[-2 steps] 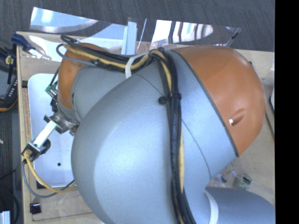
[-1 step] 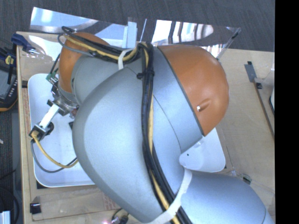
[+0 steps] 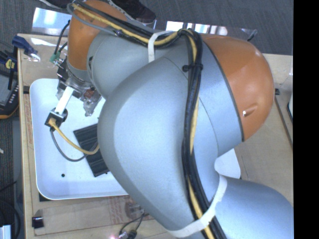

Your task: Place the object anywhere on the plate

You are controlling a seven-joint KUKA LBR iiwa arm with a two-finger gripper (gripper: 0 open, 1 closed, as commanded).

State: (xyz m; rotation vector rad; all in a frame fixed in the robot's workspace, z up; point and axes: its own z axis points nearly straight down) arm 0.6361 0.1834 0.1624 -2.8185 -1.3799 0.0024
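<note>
Left edge: a dark device (image 3: 7, 91) lies on the bench (image 3: 27, 61) just left of the bin, and a blue clamp (image 3: 22, 45) sits beyond the bin's far-left corner.
Bin: the white bin (image 3: 42, 148) fills the left part of the camera view. Its right side is hidden under the arm.
Bin floor: a small dark speck (image 3: 63, 175) shows near the bin's near-left corner.
Cable loop: a thin yellow and grey cable (image 3: 67, 146) sags in a loop over the bin's middle, hanging from the gripper's left side.
Gripper: the gripper (image 3: 75, 101) hangs over the bin's far-left part. I cannot tell whether it is spread, closed or gripping anything.
Object: a black ribbed slab (image 3: 92, 146) lies flat on the bin floor near the bin's middle, below the gripper. Its right end runs under the arm. I cannot tell whether it touches the cable.
Wrist: an orange band (image 3: 83, 34) sits above the gripper, over the bin's far edge.
Arm: the grey arm (image 3: 149, 148) covers the bin's right half and the bench beyond it.
Arm cables: a black and yellow bundle (image 3: 192, 113) runs along the arm, right of the bin.
Shoes: two dark shoes (image 3: 130, 4) stand on the floor beyond the bin's far edge.
</note>
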